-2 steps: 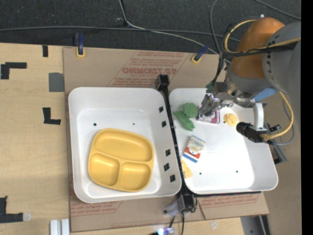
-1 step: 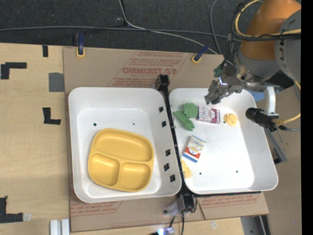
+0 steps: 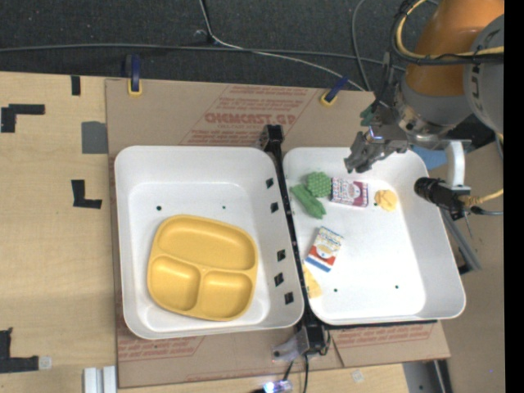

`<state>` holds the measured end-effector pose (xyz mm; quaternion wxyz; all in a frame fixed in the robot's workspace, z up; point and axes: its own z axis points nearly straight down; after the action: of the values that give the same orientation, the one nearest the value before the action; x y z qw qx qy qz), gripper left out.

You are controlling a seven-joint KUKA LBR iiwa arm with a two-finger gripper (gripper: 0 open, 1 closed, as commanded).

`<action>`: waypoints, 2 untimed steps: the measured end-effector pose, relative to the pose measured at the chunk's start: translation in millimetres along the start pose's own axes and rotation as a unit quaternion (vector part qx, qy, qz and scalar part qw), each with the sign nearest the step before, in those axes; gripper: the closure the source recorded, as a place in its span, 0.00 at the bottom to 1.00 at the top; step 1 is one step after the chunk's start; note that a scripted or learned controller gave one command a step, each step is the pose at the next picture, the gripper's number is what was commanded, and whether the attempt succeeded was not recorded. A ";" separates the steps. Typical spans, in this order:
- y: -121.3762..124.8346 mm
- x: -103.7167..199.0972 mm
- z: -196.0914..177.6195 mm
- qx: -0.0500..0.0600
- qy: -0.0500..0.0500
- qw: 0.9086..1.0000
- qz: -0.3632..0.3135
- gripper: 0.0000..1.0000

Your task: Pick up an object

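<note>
Objects: a pink-and-white small packet [image 3: 349, 192], a green leafy toy vegetable [image 3: 311, 192] to its left, a small yellow piece [image 3: 386, 200] to its right, and a white carton with red and blue print [image 3: 326, 248] nearer, all lying in the right white bin [image 3: 426, 285].
Hard to read: a small yellow scrap [image 3: 312, 285] by the divider; its shape is unclear.
Pincer [image 3: 360, 164]: dark, over the right bin's far edge, above the packet; cannot tell its spread, nothing seen in it.
Arm: upper part cut off at the right.
Left white bin [image 3: 131, 219]: holds a yellow three-compartment plastic tray [image 3: 203, 267].
Desk [image 3: 49, 244]: carries both bins on brown cardboard.
</note>
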<state>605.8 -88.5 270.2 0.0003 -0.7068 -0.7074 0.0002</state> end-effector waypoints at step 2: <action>-23.4 89.7 4.9 0.001 0.000 1.000 -0.002 1.00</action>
<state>582.3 1.2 265.3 0.0010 -0.7052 -0.7090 0.0005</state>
